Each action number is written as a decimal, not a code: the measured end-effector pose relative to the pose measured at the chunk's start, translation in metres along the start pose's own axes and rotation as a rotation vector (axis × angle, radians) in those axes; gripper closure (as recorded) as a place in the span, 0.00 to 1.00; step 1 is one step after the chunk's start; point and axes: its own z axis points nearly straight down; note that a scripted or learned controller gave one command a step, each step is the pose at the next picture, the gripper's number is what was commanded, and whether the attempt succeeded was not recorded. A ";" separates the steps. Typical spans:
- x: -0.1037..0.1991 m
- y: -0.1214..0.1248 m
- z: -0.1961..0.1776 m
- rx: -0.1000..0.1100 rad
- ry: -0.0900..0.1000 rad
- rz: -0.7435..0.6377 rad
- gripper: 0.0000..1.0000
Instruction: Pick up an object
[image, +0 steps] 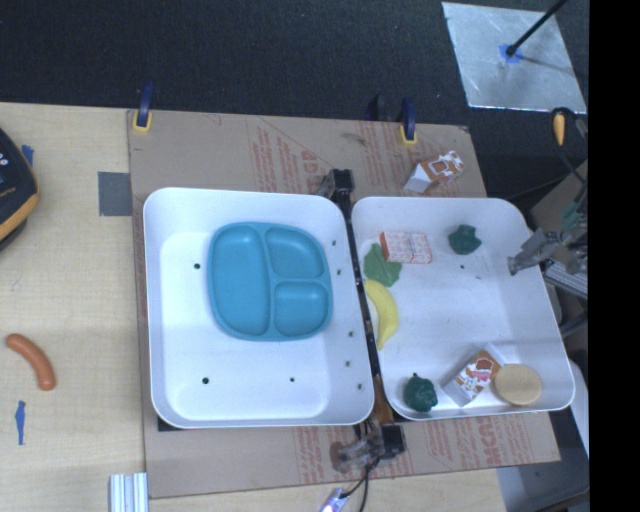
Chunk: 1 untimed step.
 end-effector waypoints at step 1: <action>-0.008 0.065 0.049 0.000 -0.001 -0.003 0.00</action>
